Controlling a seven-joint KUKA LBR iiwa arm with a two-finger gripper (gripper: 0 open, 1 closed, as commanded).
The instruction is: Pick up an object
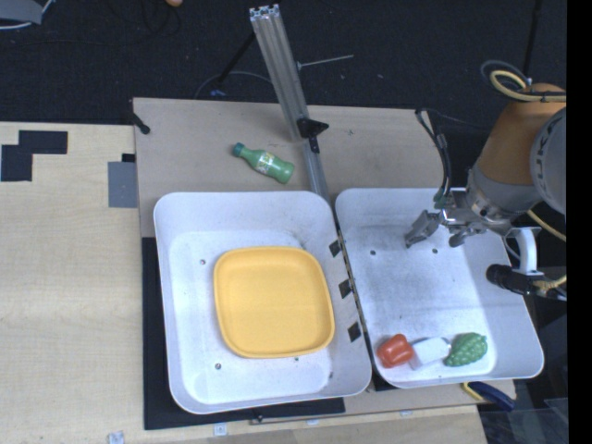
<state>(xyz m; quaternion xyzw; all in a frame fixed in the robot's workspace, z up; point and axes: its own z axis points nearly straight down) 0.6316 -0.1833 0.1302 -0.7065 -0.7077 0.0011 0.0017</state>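
My gripper (437,234) hangs over the upper right part of the right bin (407,276), its two fingers spread open and nothing between them. Along that bin's front edge lie three small items: a red pepper-like piece (396,350), a white block (429,351) and a green bumpy piece (466,349). They sit well below and slightly right of the gripper, apart from it. A yellow square plate (274,301) fills the middle of the left bin (180,248).
A green bottle (265,162) lies on its side on the bench behind the left bin. A metal rail (289,72) slants down toward the seam between the bins. The arm's orange band (518,146) and cables crowd the right side.
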